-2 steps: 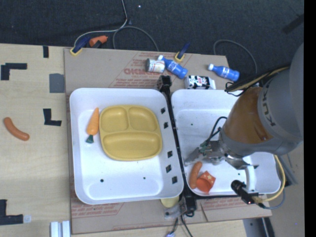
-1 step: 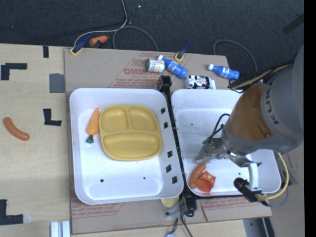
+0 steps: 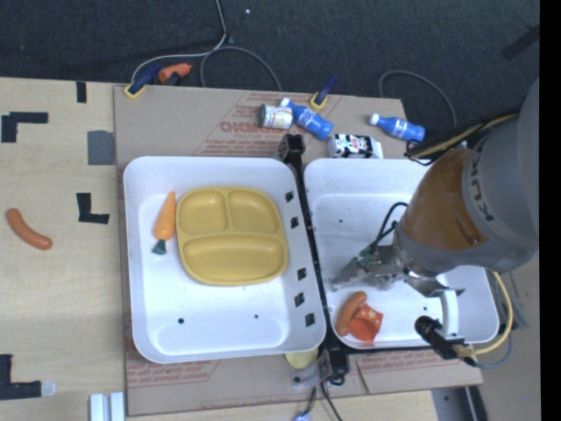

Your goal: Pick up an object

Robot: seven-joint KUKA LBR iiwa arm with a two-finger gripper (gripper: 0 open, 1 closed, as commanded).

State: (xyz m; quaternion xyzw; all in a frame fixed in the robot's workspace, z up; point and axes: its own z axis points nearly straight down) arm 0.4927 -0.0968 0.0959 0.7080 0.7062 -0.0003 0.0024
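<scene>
The arm (image 3: 465,209) comes in from the right of the frame, its grey body and orange band filling much of the right bin (image 3: 351,191). The gripper (image 3: 359,268) sits low over the middle of that bin, pointing toward the left; how far it is open cannot be told, and nothing can be seen in its hold. Just below it, near the bin's lower left corner, lie a sausage (image 3: 350,307) and a red piece (image 3: 366,323), touching each other and apart from the gripper. The left bin (image 3: 210,336) holds a yellow tray (image 3: 232,235) with three compartments in its upper middle, and a carrot (image 3: 165,217) lying upright in the frame just beside the tray's left edge. A row of black clips (image 3: 298,253) runs along the seam between the bins. Above the bins, on the brown board (image 3: 202,130), are a white bottle (image 3: 276,115), a blue bottle (image 3: 314,121) touching it, a black-and-white packet (image 3: 355,146) and another blue bottle (image 3: 399,128) farther right. An orange clamp (image 3: 162,75) sits at the board's upper left corner. At the far left of the frame another sausage (image 3: 28,229) rests on the bench (image 3: 53,305), well apart from the bins.
</scene>
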